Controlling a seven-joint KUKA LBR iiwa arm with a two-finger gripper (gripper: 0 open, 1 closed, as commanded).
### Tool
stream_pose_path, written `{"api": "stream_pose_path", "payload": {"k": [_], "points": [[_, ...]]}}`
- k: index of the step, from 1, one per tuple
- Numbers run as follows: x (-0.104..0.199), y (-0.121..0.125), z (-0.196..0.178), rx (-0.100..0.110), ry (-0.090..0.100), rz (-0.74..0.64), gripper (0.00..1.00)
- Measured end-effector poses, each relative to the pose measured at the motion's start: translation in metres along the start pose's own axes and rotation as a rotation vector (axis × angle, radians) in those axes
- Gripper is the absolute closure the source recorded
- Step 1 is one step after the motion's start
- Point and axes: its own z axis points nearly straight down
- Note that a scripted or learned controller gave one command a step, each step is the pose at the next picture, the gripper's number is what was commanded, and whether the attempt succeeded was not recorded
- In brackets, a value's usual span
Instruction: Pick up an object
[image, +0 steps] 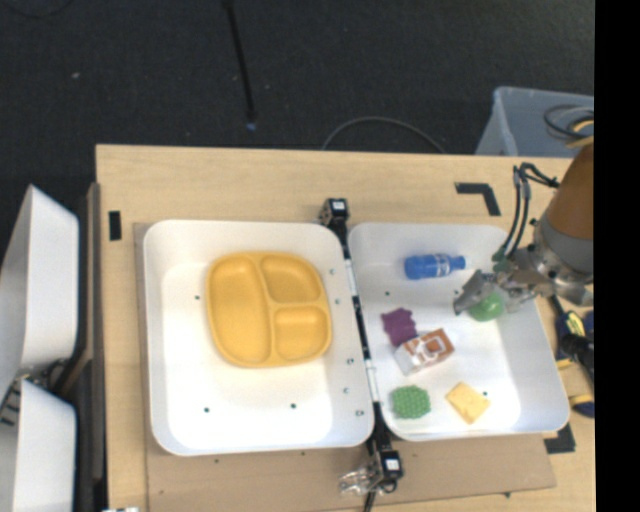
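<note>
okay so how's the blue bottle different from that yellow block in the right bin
The blue bottle lies on its side near the right bin's far edge; the yellow block sits near its front edge. The bottle is long and rounded with a pale cap end; the block is flat and squarish. Both are small and lie apart from the gripper.

Even, diffuse overhead light fills the scene, bright enough that the two white bins (170, 330) wash out toward glare and lose surface detail, while the far floor (200, 70) stays dark and grainy. Shadows are soft and short, hugging the yellow tray (268, 308) and the small items on the right. The whole frame is slightly soft and low in resolution, with fuzzy edges.
</note>
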Motion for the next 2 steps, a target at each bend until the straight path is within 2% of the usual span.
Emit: {"api": "stream_pose_path", "payload": {"k": [1,2], "points": [[-0.005,0.002,0.043,-0.003,-0.001,0.001,0.00],[-0.006,0.006,0.081,-0.029,-0.006,-0.002,0.00]]}}
